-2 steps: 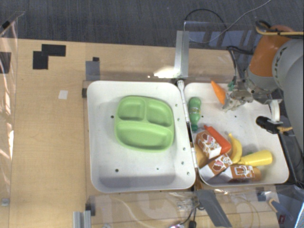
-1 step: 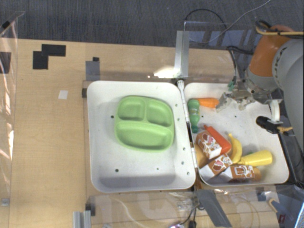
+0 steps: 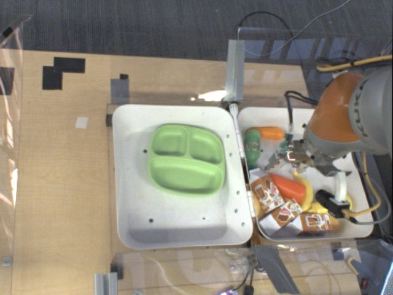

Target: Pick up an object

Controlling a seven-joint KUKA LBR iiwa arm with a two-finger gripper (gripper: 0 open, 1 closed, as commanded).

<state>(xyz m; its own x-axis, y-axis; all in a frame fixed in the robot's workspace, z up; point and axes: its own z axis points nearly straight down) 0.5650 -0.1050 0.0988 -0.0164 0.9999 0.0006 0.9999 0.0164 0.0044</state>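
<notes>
Nearest the camera, brown snack packets (image 3: 279,204) lie at the front of the right bin (image 3: 362,229), with an orange-red wedge-shaped object (image 3: 288,186) and a yellow piece (image 3: 305,186) just behind them. The pincer (image 3: 293,155) hangs low over that clutter; its spread cannot be told. Farther back lie a green object (image 3: 252,143) and an orange one (image 3: 270,133). A green divided tray (image 3: 186,158) sits in the left bin (image 3: 132,214) on the desk (image 3: 55,183).
</notes>
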